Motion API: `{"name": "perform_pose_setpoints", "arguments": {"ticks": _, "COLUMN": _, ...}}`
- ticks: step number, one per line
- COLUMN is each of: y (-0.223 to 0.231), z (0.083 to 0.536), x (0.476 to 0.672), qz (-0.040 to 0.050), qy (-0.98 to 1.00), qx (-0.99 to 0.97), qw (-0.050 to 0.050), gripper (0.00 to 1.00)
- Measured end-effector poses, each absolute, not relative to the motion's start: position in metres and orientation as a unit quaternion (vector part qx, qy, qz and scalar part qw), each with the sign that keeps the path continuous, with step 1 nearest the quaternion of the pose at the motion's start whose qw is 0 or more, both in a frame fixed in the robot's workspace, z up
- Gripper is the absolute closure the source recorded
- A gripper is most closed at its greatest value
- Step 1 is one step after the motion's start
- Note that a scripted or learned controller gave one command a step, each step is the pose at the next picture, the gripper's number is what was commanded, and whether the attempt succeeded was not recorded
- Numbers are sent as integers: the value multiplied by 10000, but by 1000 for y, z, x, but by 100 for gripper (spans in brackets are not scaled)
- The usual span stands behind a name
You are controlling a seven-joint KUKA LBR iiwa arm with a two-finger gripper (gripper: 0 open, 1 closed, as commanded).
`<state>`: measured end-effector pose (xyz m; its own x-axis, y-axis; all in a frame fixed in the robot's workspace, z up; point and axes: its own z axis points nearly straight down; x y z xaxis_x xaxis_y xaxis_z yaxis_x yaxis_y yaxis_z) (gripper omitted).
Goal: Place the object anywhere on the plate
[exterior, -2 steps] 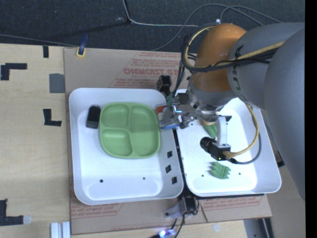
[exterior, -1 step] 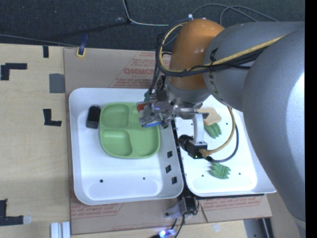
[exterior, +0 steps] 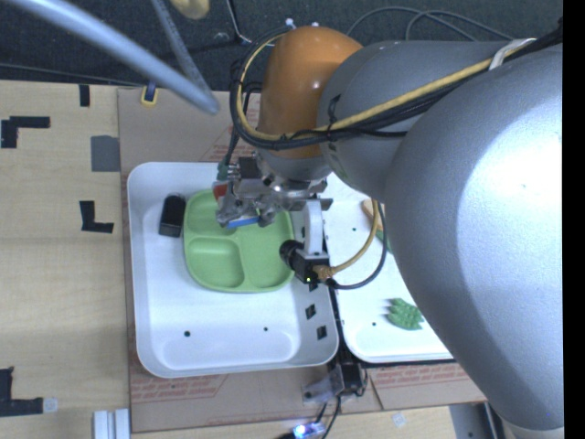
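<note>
Hovering over the green plate [exterior: 239, 256] in the left bin [exterior: 160, 337], the end effector [exterior: 245, 210] seems clenched on a small blue object [exterior: 239, 220].

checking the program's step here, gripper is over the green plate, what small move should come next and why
Probably a short straight descent toward the green plate, then release. The gripper hangs over the plate's upper edge in the left bin, with something blue at its tip, though whether that is a held object is unclear. A black block lies just left of the plate, so drifting left seems unwise.
</note>
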<state>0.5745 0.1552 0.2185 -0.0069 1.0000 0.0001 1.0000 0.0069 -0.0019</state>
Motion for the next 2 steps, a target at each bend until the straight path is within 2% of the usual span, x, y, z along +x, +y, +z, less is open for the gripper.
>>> {"name": "perform_pose_setpoints", "arguments": {"ticks": 1, "y": 179, "z": 234, "x": 583, "qz": 0, "qy": -7087, "qx": -7055, "qw": 4, "gripper": 100}}
{"name": "perform_pose_setpoints", "arguments": {"ticks": 2, "y": 177, "z": 234, "x": 583, "qz": 12, "qy": -7080, "qx": -7062, "qw": 1, "gripper": 0}}
